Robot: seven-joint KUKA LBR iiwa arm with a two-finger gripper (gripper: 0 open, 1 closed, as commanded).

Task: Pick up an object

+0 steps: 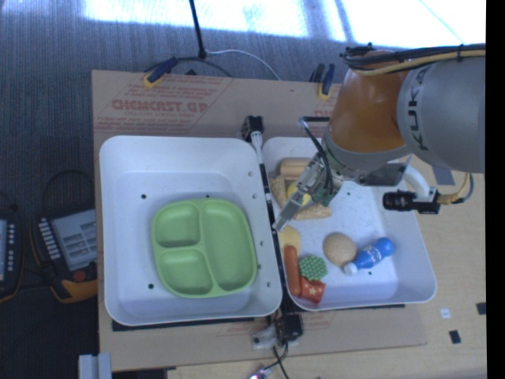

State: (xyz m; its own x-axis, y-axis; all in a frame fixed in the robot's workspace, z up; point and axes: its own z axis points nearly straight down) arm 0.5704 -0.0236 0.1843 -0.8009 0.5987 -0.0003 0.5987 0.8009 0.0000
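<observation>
Yellow corn-like toy (309,208), upper part of right white bin (410,290): claw (293,208) hovers, state untellable; crowded neighbours risk a misgrasp.

Bright overall, daylight from top of frame; floor patch (237,6) along upper edge blown out to white. Soft glare on both white bins (126,172), walls nearly washed out. Faint shadow under arm (418,109) across right bin (410,267). Soft focus throughout, small items lower right mushy, low resolution. Carpet at left dim, slightly noisy. Mild blur at frame edges.
</observation>
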